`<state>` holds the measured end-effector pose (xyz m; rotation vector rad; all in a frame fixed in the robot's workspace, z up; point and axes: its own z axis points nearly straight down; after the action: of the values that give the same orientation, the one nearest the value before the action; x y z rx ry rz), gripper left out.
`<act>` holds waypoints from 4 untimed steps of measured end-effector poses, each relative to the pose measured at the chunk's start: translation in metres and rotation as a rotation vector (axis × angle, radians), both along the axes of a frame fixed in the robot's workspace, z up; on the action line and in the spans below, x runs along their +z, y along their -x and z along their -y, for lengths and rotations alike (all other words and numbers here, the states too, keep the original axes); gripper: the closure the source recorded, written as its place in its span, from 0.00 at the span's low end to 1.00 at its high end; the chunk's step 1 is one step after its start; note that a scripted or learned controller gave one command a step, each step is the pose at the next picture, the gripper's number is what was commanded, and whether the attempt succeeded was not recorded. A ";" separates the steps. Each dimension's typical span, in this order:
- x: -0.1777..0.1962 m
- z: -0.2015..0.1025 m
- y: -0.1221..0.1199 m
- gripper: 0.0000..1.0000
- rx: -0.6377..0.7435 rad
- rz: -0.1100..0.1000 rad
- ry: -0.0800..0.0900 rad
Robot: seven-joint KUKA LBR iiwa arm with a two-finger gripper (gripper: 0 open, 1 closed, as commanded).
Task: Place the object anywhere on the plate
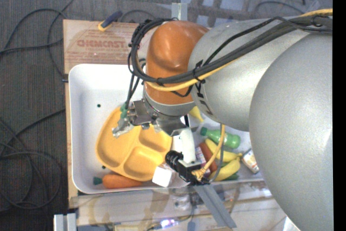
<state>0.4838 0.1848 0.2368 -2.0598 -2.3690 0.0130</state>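
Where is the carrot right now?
The carrot lies along the near wall of the left bin, just below the yellow plate, left of the white block.

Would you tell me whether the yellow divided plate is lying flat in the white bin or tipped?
Tipped, it seems: the yellow divided plate lies in the white bin with its lower edge over an orange carrot. The arm hides its right part.

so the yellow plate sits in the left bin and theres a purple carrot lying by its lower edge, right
Not quite. The camera view shows the carrot is orange, not purple. The rest holds: the yellow plate sits in the left bin, with the carrot lying by its lower edge.
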 end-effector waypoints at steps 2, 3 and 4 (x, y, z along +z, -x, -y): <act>-0.006 -0.023 -0.037 1.00 0.126 0.002 0.001; -0.044 -0.030 -0.001 1.00 0.405 0.000 -0.004; -0.109 -0.024 -0.115 1.00 0.523 0.003 -0.003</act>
<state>0.5988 0.2091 0.1280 -1.3778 -2.8237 0.0068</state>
